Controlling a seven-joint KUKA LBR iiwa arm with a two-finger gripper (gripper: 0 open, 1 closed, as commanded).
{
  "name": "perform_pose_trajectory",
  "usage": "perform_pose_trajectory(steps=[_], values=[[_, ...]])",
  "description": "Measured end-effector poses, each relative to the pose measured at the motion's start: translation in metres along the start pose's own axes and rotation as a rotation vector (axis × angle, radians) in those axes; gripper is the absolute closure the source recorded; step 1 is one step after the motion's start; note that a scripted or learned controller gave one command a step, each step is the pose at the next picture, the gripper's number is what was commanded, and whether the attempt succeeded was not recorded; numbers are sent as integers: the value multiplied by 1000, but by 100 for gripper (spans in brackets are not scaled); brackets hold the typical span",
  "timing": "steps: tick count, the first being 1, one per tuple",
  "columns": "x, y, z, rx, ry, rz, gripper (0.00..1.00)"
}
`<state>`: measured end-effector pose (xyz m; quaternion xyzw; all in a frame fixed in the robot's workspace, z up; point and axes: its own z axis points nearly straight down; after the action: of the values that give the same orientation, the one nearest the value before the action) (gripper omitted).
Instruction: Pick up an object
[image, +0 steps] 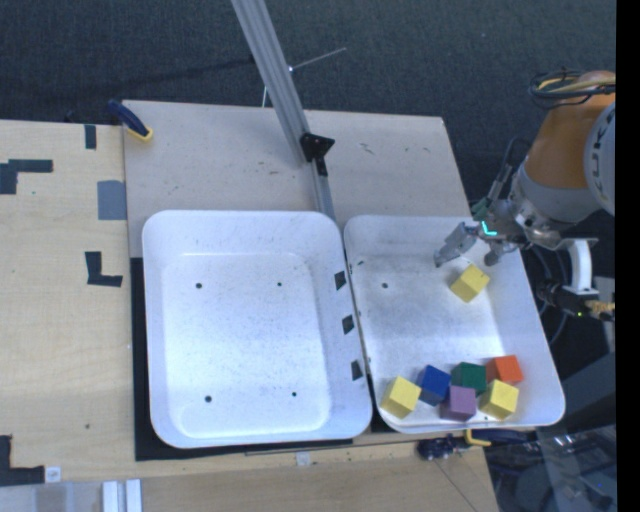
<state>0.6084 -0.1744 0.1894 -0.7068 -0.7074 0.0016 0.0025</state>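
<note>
- The gripper (468, 250) hangs over the far part of the right bin (400, 330), fingers spread, pinching nothing.
- A lone yellow cube (469, 284) lies just beside and below the fingertips, tilted, apart from the rest; probably the intended target, being easy to reach.
- Six more cubes (455, 390) crowd the bin's near edge, harder to grasp cleanly.

bench (240, 165); left bin (165, 300); right bin (400, 330); side by side
</note>
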Motion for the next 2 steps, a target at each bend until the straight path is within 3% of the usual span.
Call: perform_pose_trajectory(steps=[1,2], values=[[0,1,-3,-4,-2,-1,0],[-2,-2,42,0,-2,0,0]])
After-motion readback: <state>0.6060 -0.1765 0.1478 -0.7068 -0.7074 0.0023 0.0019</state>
